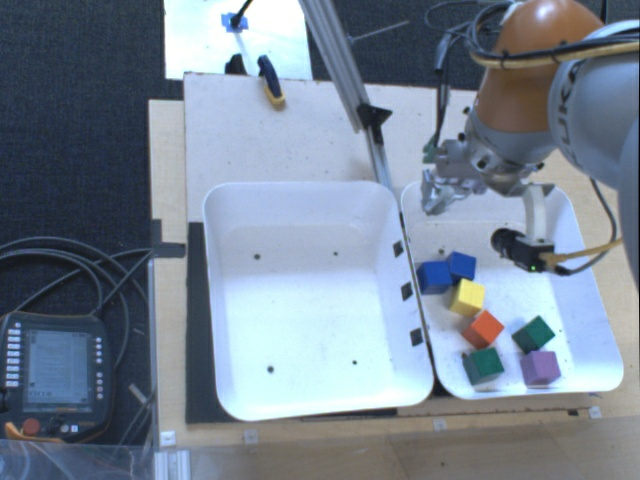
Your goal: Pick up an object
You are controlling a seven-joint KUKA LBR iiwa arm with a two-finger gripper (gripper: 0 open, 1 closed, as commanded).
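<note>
Blue cubes [446, 271] are lying nearest the claw [437, 197], hovering over the right white bin [585, 268]; I cannot tell its opening. Descending squarely over one seems wisest.

Camera placement: single fixed overhead view, angled downward.

One camera looks down at a slant from above the pale wooden bench [300, 128], set far enough back to frame both shallow white plastic bins [300, 298] (side by side, centre frame), dark carpet beyond, and the grey-and-orange arm [560, 78] entering from the right.
</note>
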